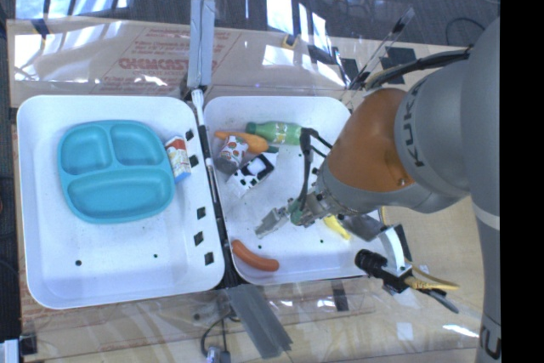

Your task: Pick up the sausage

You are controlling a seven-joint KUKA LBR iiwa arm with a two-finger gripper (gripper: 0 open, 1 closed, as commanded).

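Since the sausage [254, 258] lies loose on the floor of the right bin [280, 269], close to that bin's near edge and toward its near left corner, the pick is judged not yet made. It lies roughly along the near wall, slightly slanted, with bare white floor on its far side. The gripper [274, 221] hangs over the middle of the same bin, beyond the sausage and a little to its right; it is near but apart from it, and whether it is apart or together cannot be told from this slant. Nothing is seen between its tips. For a good grasp, judged: come down with the closing line across the sausage's short axis, centred on its middle, so it does not roll or squirt out. The tight side is the near wall and the divider between bins; approach from the open floor on the far side, not from the wall. Other items sit well clear at the far left of the bin: a green bottle [275, 132], a carrot [240, 139] and a black-and-white patterned item [254, 170]. A yellow object [337, 227] lies under the wrist. The left bin [42, 268] carries a blue divided plate [115, 170] and a small carton [178, 159] at its right edge.
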